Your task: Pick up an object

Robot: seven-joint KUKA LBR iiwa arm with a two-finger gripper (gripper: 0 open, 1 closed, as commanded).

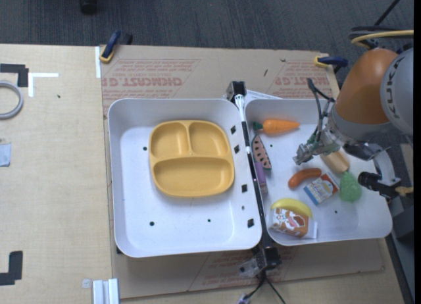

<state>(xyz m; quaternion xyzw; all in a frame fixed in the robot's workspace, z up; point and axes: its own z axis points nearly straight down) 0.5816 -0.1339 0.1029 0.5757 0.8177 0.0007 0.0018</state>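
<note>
a: camera view, from above. a grey arm with an orange band reaches in from 3 o'clock over the right bin (pixel 368 230), its jaws (pixel 309 152) hanging above the bin's middle.

b: holding anything?

a: cannot tell. the tips are small and dark against the white floor; whether they stand open or closed is not readable, and nothing shows between them.

b: what is there to pick up?

a: toys, scattered loose across the right bin as if for random tries. a carrot (pixel 280 126) at 12 o'clock of the jaws, a sausage (pixel 304 177) just below them at 6, a watermelon slice (pixel 262 153) against the divider at 9. a tan block (pixel 337 162) lies at 4 o'clock, partly under the wrist. a small blue-and-white packet (pixel 320 189) and a green piece (pixel 350 187) sit near 5, and a yellow-topped pouch (pixel 291 218) rests by the bin's near rim.

b: nearest candidate?

a: by my reading the sausage or the tan block, both close to the tips.

b: the left bin (pixel 131 230)?

a: a yellow divided plate (pixel 192 158) only, well apart from the arm.
</note>
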